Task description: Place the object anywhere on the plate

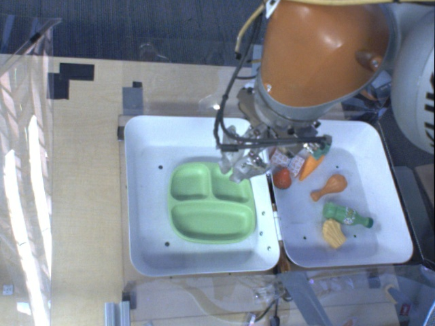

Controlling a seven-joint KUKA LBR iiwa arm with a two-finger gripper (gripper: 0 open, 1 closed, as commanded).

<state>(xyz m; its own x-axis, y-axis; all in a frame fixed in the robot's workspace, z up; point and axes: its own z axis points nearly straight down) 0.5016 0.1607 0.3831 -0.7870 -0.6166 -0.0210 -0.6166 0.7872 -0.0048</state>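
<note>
- The gripper (238,167) hangs at the green plate's (211,206) one-o'clock corner, just over its upper right compartment; the metal parts there blur together, so I cannot tell its state, nor whether it carries anything.
- Which object is meant is unclear — the candidates all lie in the right bin (380,246): a small red tomato (282,178) at nine o'clock, an orange carrot (310,164) at ten, a tan drumstick (329,187) near centre, a green bottle (346,216) and a yellow ridged piece (332,234) toward six.
- My reading: the step is either a drop above the plate or a reach between bins; next comes a confirmed hold, then release over a compartment.
- The plate is smooth moulded plastic, rounded, with three shallow wells; the left bin (146,243) is glossy white with soft corners — the toys look hard and slick.
</note>
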